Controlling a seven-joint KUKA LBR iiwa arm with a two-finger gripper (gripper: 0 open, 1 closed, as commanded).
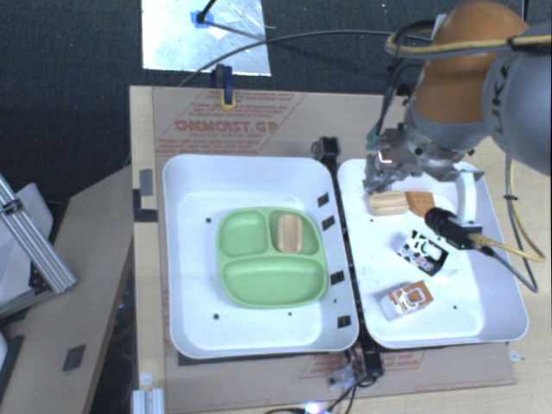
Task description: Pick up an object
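My gripper hangs over the far left part of the right bin. Just below its tip lies a tan bread roll, with a flat orange-brown piece touching the roll's right end. Whether the tip touches the roll I cannot tell. Further forward in the same bin lie a black-and-white packet and a small orange-and-white box.
The left bin holds a green divided plate with a tan bun in its upper right compartment. The grey arm with its orange band spans the right bin's far right corner. A dark divider separates the bins.
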